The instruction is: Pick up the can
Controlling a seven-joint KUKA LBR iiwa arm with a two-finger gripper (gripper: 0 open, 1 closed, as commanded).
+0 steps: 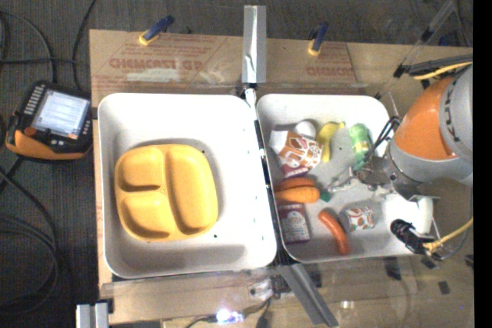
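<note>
A dark red can lies on its side near the front left corner of the right bin. My gripper hangs over the middle of that bin, up and to the right of the can and apart from it. It sits just below a green bottle and above a small red-and-white pack. The grey arm with its orange band comes in from the right.
The right bin also holds an orange carrot just behind the can, a red sausage to its right, a red-and-white carton, a white egg and a banana. A yellow divided tray lies in the left bin.
</note>
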